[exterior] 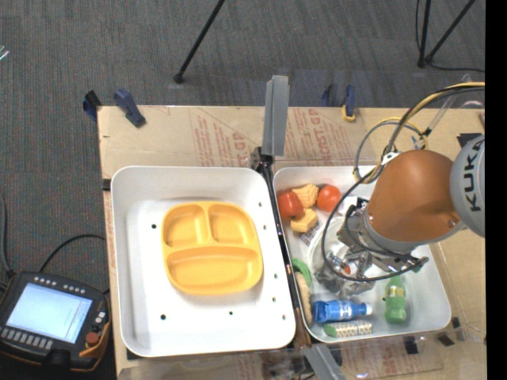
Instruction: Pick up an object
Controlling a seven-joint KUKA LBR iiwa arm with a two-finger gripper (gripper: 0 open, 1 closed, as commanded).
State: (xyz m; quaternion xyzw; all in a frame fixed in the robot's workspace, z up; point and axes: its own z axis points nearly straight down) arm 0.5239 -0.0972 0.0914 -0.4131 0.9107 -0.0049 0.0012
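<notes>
Two white bins sit side by side — the left bin (127, 291) carrying one yellow divided tray (212, 246), the right bin (434, 299) carrying the clutter. In there I count two red tomatoes (290, 204) up by the far wall, one piece of corn (304, 192), one tan wedge-like piece (304, 222), one blue bottle (339, 310), one green bottle (396, 301) and one striped tube (348, 329) at the near wall. One green item (301, 271) lies along the left wall with one pale stick-like thing (305, 299) beside it — and there's one arm (412, 196) and one teach pendant (51, 317) on the floor.
</notes>
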